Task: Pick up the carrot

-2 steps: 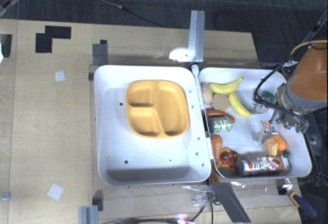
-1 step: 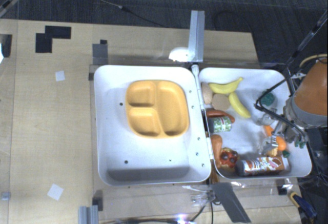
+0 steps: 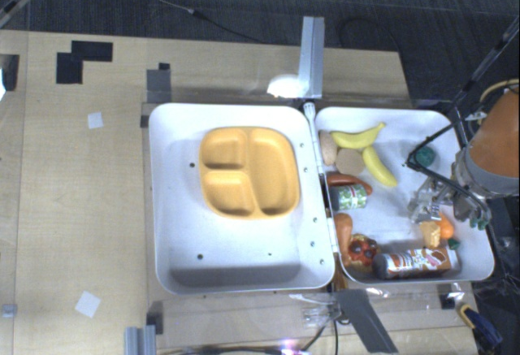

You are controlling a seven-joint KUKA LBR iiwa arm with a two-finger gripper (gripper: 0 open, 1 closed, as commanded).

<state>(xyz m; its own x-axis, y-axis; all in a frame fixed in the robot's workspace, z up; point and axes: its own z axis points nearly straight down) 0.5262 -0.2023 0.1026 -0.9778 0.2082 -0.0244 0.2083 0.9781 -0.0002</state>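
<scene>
Orange carrot (image 3: 344, 227) lies at right bin's (image 3: 486, 264) left wall, beside strawberry (image 3: 361, 249). Gripper (image 3: 429, 211) hangs well apart, over far-right clutter; fingers blurred, cannot tell spread or pinched. Step: approach, probably. Next: traverse left, descend over carrot.

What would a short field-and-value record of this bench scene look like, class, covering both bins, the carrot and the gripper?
left bin: shallow white bin holding a yellow three-compartment plastic plate
right bin: shallow white bin with two yellow bananas, a green can, a brown bottle lying flat
carrot: small orange carrot by the right wall
gripper: two-finger gripper just above the carrot; grasp unclear
</scene>
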